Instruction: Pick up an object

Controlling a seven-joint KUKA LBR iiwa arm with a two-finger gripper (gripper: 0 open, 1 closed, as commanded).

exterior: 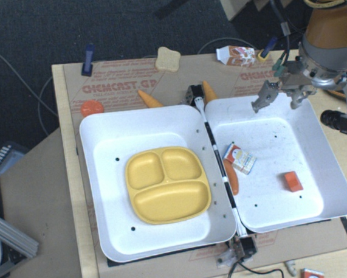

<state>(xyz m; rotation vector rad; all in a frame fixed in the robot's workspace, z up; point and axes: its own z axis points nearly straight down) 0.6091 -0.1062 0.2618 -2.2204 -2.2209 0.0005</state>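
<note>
Gripper (fingers spread, holding nothing) hovers over right bin with 3 objects.

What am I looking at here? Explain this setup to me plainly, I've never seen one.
One camera fixed above a bench looks down at a slant. The grey and orange machine at the right is a robot arm; its two-finger gripper hangs open above the far edge of the right bin, holding nothing. Two shallow white bins sit side by side. The left bin holds a yellow divided tray. The right bin holds a small carton, an orange block and an orange carrot-like stick along its left wall. More small items lie on the board behind the bins.
</note>
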